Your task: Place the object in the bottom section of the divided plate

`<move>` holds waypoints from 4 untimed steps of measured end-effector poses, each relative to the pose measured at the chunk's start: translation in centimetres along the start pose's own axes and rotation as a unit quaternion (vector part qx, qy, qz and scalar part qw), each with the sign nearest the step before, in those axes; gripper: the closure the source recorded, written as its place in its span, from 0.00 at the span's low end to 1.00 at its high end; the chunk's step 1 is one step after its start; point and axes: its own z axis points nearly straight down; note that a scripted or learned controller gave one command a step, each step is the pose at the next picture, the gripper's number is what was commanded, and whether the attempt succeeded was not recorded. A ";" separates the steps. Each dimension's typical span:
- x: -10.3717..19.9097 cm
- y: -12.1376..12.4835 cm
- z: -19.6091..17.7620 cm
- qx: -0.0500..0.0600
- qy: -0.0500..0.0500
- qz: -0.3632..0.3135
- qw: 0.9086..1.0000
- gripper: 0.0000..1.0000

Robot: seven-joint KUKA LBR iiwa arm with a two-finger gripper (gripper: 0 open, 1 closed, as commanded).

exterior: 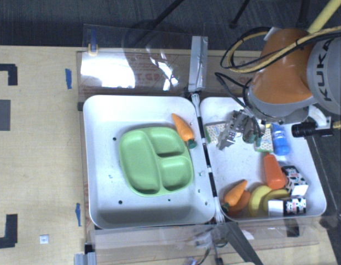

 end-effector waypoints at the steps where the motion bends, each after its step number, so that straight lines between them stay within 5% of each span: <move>1: 1.6 -5.9 -2.7 0.002 0.002 0.014 1.000 1.00; 2: 2.2 -7.2 1.1 0.002 0.003 0.061 0.998 1.00; 3: 2.1 -7.1 0.0 0.001 0.000 0.061 0.998 1.00; 4: -0.6 -2.5 1.1 0.002 0.000 0.173 0.985 1.00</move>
